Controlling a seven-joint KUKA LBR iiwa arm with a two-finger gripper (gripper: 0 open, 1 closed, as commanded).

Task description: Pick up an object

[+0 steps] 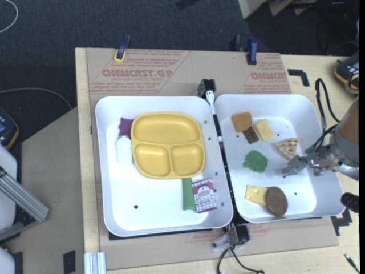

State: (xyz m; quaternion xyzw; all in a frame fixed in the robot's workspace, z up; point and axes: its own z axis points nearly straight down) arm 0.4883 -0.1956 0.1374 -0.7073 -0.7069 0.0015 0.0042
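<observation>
**Our arm, reaching in low from the right**

We see our single arm (349, 135) entering from the right edge, its grey body cut off by the frame. The wrist bends leftward and ends in our gripper (293, 168), a dark metal piece lying nearly level and pointing left and slightly downward. Its tip is small and blurred, so we cannot make out how it is set.

Robot lab, probably: clamped brown cardboard-covered worktop (171, 67), two shallow white plastic bins (108, 153), loose black cables (239, 261), dark carpet floor (57, 16).
</observation>
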